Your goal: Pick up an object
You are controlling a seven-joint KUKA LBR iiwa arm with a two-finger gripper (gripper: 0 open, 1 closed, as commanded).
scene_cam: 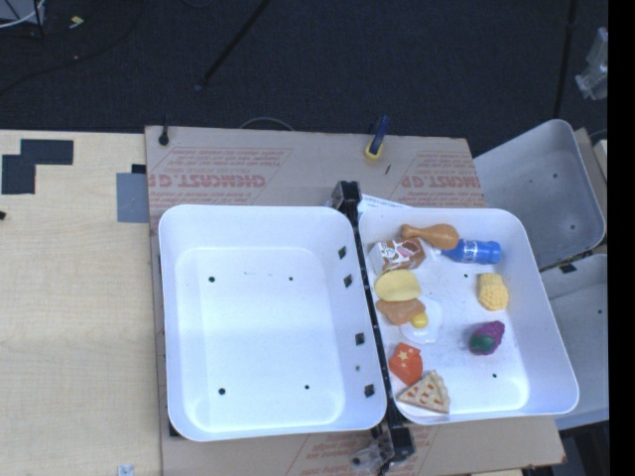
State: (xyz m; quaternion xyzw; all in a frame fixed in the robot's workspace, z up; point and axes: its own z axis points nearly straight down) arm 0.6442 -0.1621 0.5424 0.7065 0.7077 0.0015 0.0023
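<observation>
Two shallow white bins sit side by side on a wooden counter (69, 296): the left bin (189, 231) holds nothing, while the right bin (536, 266) holds small toy foods, among them a chicken drumstick (431, 234), a blue bottle (473, 252), yellow corn (492, 292), a purple piece (486, 337) and a pizza slice (425, 393). The claw's state cannot be told. A good pick would likely target the corn or purple piece, which lie apart from the crowded cluster beside the divider, descending straight down.
</observation>
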